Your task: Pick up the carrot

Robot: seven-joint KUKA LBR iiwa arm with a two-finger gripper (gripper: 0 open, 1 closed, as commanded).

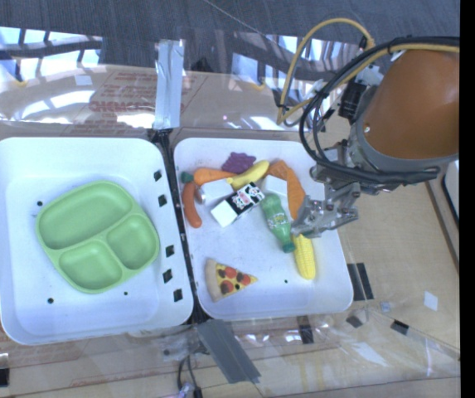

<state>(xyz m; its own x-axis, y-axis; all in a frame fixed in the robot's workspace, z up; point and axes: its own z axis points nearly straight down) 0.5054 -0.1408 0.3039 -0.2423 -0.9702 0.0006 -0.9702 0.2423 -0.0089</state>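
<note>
Gripper parked low over the right bin, can't tell from my feed how its jaws stand.

I see the carrot lying along that bin's left wall, well apart from the gripper, beside the milk carton.

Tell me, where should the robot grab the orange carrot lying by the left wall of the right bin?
Probably across the middle of the carrot, coming straight down from above. It lies flat and long, running along the bin's left wall, so the fingers should straddle its narrow width. The lower half looks freer; the top end crowds another orange piece and a white block.
</note>
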